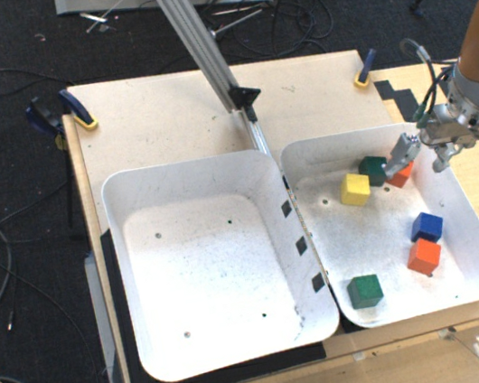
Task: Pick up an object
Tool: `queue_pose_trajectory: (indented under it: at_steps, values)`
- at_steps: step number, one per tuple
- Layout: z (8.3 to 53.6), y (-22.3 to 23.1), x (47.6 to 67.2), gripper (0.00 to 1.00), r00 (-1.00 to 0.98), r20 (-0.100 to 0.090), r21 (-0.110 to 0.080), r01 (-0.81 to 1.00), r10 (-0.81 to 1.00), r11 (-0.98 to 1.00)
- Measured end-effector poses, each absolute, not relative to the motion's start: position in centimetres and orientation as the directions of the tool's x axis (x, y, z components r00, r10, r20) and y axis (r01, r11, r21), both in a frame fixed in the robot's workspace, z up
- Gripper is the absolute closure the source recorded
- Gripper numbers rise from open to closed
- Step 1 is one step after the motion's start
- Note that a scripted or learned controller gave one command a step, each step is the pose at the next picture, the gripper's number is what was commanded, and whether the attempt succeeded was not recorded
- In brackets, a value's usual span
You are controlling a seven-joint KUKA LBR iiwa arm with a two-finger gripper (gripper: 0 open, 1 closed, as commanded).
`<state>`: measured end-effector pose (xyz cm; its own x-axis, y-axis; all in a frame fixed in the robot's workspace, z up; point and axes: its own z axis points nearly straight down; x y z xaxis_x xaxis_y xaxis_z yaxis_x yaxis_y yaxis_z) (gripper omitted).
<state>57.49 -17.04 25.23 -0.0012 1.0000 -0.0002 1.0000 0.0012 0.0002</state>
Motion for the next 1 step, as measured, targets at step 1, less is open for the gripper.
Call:
queue_pose_trajectory:
  at_steps: [1]
  values:
    - [31.76,-12.69,59.78,0.0,-0.008,-0.001,0.009,1.0,1.0,0.008]
